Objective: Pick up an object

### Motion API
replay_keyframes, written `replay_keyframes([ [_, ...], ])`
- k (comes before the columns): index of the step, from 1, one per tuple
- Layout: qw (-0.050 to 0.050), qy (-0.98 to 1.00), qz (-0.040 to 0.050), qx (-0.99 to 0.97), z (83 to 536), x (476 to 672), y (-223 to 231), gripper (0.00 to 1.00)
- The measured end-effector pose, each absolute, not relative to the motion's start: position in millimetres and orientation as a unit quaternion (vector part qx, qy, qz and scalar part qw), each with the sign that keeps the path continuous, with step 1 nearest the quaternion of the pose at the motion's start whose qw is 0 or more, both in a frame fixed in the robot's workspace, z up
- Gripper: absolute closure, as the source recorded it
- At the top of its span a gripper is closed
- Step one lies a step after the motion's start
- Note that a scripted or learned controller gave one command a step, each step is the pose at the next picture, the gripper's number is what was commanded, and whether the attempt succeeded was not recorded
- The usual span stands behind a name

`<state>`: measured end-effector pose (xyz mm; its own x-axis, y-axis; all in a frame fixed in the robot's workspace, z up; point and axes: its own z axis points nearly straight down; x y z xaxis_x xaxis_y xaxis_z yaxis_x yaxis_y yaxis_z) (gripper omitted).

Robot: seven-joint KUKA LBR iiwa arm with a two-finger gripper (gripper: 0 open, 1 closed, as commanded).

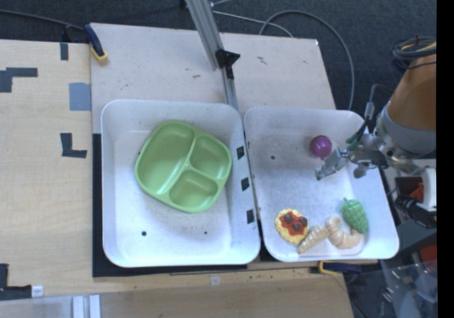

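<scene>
If you drop now, your gripper [332,165] could bump the purple ball [320,145] at its eleven o'clock and roll it away; I can't tell how the tool stands

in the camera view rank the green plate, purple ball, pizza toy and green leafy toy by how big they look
1. green divided plate, by far the largest
2. pizza toy and green leafy toy, too alike to rank
3. purple ball, smallest

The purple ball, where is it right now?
The purple ball lies in the right bin, near its far side, just left of the claw.
</scene>
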<state>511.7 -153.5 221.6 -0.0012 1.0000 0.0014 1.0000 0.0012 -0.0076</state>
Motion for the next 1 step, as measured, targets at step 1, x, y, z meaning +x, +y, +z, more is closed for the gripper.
replay_keyframes([
  [1, 0.004, -0.707, 0.0022, -0.707, 164.2, 501.4, -148.4, 0.00],
])
